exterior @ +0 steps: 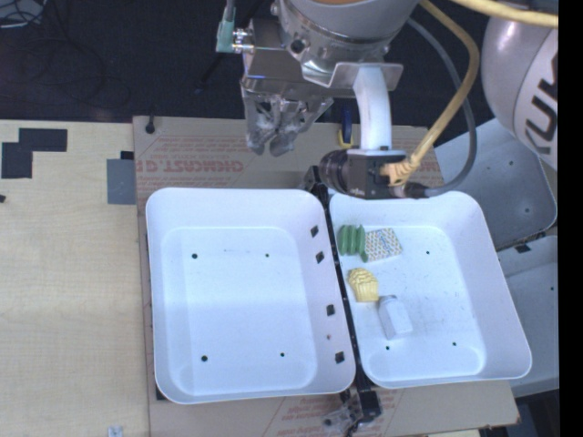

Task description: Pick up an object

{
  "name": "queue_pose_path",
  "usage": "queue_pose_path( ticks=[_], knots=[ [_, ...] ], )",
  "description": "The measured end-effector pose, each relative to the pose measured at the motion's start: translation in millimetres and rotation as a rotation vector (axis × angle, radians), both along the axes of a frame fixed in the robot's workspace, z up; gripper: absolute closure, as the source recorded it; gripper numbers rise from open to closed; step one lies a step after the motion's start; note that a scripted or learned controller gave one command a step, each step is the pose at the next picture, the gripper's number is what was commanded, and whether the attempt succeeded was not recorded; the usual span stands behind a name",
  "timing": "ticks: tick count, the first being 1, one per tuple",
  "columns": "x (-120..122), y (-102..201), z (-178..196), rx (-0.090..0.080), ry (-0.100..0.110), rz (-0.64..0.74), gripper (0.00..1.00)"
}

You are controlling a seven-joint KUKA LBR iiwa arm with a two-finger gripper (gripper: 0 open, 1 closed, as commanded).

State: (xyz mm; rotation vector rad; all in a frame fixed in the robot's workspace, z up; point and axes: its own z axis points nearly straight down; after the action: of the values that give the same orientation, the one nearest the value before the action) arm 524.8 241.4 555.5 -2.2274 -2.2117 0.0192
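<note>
The grey arm's end effector (pixel 281 135) hangs above the bench's far edge; I cannot tell its state. A ridged yellow object (pixel 363 285) lies in the right shallow white bin (pixel 474 244).

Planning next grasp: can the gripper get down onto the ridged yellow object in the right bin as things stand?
Probably yes. The ridged yellow object lies uncovered in the right bin, just apart from the white block beside it. The gripper hangs beyond the bins.

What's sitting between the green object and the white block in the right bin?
In the camera view, the yellow object lies between the green object and the white block.
</note>
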Motion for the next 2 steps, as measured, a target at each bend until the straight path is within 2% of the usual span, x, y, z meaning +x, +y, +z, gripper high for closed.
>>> queue_pose_path(
  ticks=[2],
  knots=[
    [1.6,-2.1,18.2,-0.005,0.008,-0.006,1.00]
  ],
)
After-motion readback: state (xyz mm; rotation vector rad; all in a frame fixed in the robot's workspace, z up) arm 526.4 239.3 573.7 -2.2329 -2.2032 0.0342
